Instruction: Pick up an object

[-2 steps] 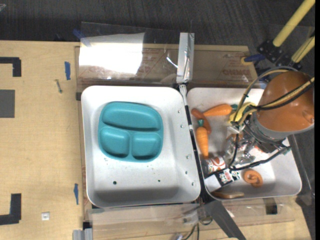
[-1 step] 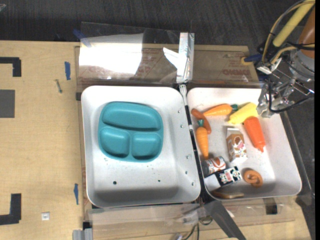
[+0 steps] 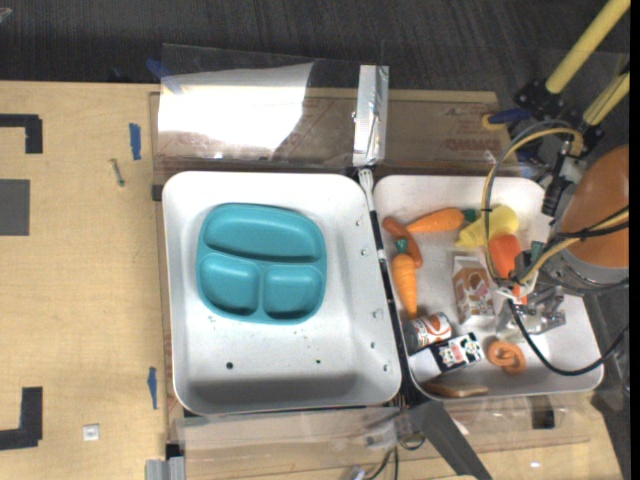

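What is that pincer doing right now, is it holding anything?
Pincer: down in the right bin among the toys; whether it is open, closed or holding something cannot be told from this view.

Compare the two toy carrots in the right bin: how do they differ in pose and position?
The upper carrot lies nearly level, further toward the bin's back; the lower carrot points almost straight down the view, close to the divider. The lower one looks stubbier. Both are orange with a green end.

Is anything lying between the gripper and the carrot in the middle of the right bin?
Yes. A clear packet lies between the gripper and that carrot, in the right bin.
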